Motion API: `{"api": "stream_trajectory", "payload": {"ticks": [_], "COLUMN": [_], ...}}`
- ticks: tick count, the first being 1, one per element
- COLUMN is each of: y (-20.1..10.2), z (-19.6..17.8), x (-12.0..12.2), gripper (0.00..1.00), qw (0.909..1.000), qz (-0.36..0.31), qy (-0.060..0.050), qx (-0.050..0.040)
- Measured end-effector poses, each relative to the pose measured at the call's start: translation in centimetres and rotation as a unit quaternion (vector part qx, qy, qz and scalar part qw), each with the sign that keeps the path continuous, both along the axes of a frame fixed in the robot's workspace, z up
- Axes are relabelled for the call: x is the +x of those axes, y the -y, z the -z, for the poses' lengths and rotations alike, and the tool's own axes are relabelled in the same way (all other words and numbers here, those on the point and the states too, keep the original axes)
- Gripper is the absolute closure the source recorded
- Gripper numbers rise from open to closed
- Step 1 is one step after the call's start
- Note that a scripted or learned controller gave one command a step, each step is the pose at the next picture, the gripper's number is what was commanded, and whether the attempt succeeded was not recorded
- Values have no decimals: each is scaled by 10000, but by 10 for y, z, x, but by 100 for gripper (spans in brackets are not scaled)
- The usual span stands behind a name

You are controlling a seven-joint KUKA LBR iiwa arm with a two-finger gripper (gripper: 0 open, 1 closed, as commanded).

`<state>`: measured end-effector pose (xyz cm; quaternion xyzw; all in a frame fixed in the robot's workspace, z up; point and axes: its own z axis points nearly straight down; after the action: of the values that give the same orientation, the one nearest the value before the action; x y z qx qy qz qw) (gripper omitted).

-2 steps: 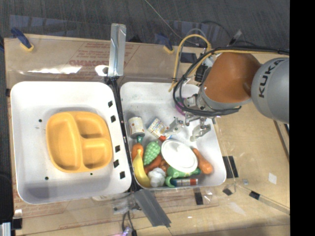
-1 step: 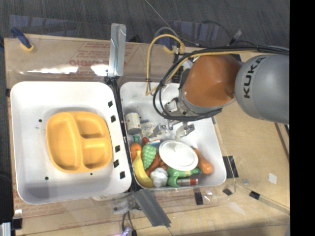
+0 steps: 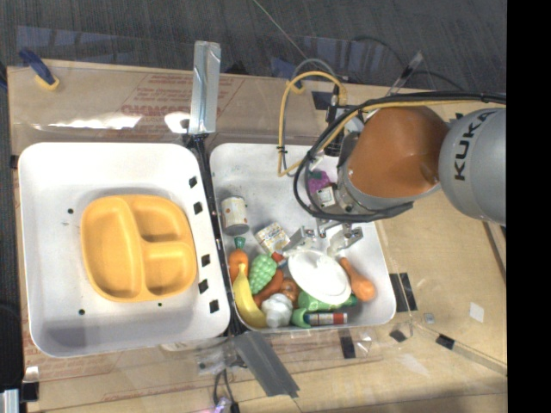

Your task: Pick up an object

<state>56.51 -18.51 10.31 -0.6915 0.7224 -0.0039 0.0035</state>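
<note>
My gripper (image 3: 331, 236) hangs under the orange-banded wrist (image 3: 392, 153) over the middle of the right bin (image 3: 258, 166). It is open, with nothing between its fingers. Just below it a white round dish (image 3: 318, 275) lies upside down on a heap of toys: a green piece (image 3: 263, 273), a yellow banana (image 3: 244, 302), an orange carrot-like piece (image 3: 358, 284) and a red and black tube (image 3: 326, 318). A small can (image 3: 234, 213) and a printed packet (image 3: 270, 234) lie to the gripper's left. The wrist hides part of the bin's back right.
The left bin (image 3: 52, 179) holds a yellow divided tray (image 3: 138, 246). A black divider (image 3: 207, 222) separates the bins. Yellow and black cables (image 3: 297, 93) loop above the right bin's back edge. A purple item (image 3: 319, 180) peeks out beside the wrist.
</note>
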Motion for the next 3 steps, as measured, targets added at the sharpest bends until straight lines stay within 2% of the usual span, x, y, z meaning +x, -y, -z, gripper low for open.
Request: {"api": "stream_trajectory", "payload": {"ticks": [1, 2, 3], "y": [-4, -82, -13], "z": [-12, -90, -64], "x": [4, 3, -11], "gripper": [100, 100, 100], "qw": [10000, 9980, 9514], "qz": [-34, -634, -3080], "qy": [60, -22, -50], "qx": [12, 3, -2]}}
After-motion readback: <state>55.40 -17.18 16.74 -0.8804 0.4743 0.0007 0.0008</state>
